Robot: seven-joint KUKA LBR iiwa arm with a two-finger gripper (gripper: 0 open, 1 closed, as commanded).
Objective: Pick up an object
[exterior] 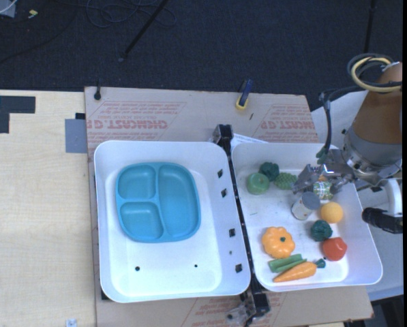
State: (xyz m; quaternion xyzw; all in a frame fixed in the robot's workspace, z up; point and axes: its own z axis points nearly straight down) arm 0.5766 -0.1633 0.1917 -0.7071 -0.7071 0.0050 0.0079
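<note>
A: Camera view, your gripper (pixel 307 197) sits low in the right bin (pixel 367 268), among toy food.
B: Jaws?
A: Can't tell, too blurry. Yellow ball (pixel 331 212) just beside it, pumpkin (pixel 278 242) nearer you.

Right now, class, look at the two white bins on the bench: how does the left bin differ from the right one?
The left bin holds one thing, a blue divided plate; the right bin holds many small toy foods, such as an orange pumpkin, a carrot and a red tomato. The gripper is over the right bin, not the left. Both are shallow, white, and sit side by side.
</note>
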